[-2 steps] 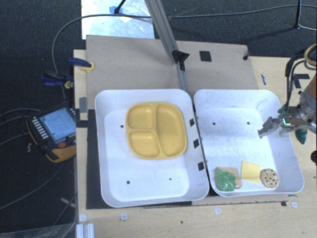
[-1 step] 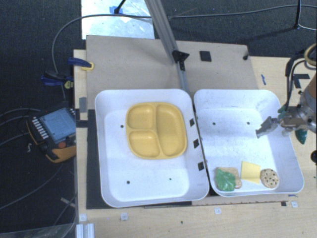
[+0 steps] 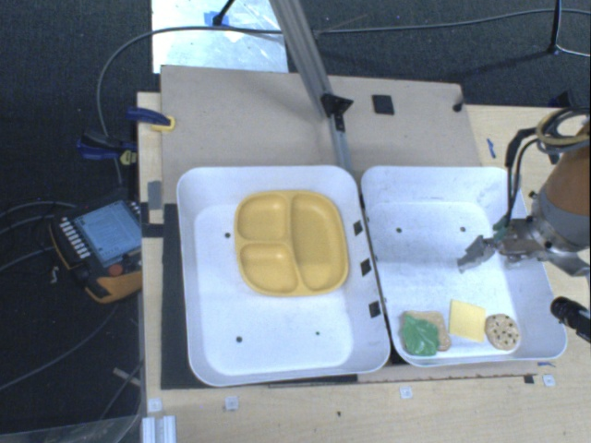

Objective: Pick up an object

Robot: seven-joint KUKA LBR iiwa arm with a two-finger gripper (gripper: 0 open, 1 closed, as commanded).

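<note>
Three small food items lie in a row along the near edge of the right bin. On the left of the row is a tan slice of toast with a green leafy patch on top, its outline rounded and uneven. Just beside it, in the middle, sits a pale yellow square of cheese, flat and turned slightly so one corner points toward the far side. Just to the right of the cheese lies a round tan cookie speckled with dark chips, close to the bin's right wall. The toast and cheese look close enough to touch, though that cannot be told for sure. The arm comes in from the right, its orange band above a grey wrist, and the gripper hangs over the right bin's middle, beyond the food row and apart from all three pieces. Its grey jaws point left, and whether they are open or closed cannot be told here; nothing is seen between them. The left bin holds a yellow divided plate with three compartments, set toward the far side. Both bins rest on the counter, a tan board.
</note>
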